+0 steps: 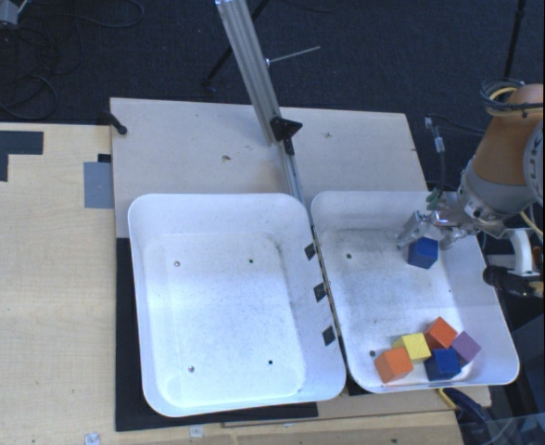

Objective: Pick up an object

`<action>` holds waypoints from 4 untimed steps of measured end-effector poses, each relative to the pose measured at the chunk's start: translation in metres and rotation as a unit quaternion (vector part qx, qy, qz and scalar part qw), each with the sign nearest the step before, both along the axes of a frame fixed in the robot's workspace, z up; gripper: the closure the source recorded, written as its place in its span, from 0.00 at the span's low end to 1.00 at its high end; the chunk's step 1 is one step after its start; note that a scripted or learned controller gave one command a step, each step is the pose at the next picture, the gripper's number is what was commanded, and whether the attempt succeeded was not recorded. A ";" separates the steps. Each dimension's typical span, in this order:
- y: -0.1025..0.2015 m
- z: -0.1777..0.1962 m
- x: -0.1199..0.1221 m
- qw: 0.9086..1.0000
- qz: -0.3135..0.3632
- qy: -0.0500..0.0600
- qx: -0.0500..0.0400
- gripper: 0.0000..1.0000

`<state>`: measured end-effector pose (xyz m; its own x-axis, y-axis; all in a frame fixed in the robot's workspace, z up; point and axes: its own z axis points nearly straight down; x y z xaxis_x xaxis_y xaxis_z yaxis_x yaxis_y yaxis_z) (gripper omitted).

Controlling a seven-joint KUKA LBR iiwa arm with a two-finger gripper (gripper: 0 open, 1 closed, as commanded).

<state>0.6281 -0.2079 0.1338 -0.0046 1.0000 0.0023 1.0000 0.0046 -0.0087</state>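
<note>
Blue against the white floor of the right bin [365, 213], a small cube [423, 252] sits between the fingers of the gripper [432, 231], which closes on it from above near the bin's upper right part; whether the cube is lifted clear of the floor cannot be told. The grey arm with its orange band [506, 142] reaches in from the right. In the bin's lower right corner lie an orange cube [393, 363], a yellow one [415, 346], a red-orange one [441, 331], a purple one [465, 346] and another blue one [444, 363], clustered together. The left bin [143, 248] stands just beside.
</note>
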 end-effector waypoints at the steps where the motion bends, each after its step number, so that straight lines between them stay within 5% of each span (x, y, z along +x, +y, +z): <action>1: -0.001 0.004 0.007 1.000 0.000 -0.004 -0.001 0.00; 2: 0.014 -0.028 0.015 1.000 -0.002 -0.004 -0.001 0.00; 3: 0.064 -0.044 0.016 1.000 -0.001 -0.002 0.000 0.00; 4: 0.047 0.026 -0.070 1.000 -0.004 -0.003 -0.001 0.00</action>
<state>0.5580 -0.1609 0.1601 0.0029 1.0000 -0.0003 1.0000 -0.0029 -0.0026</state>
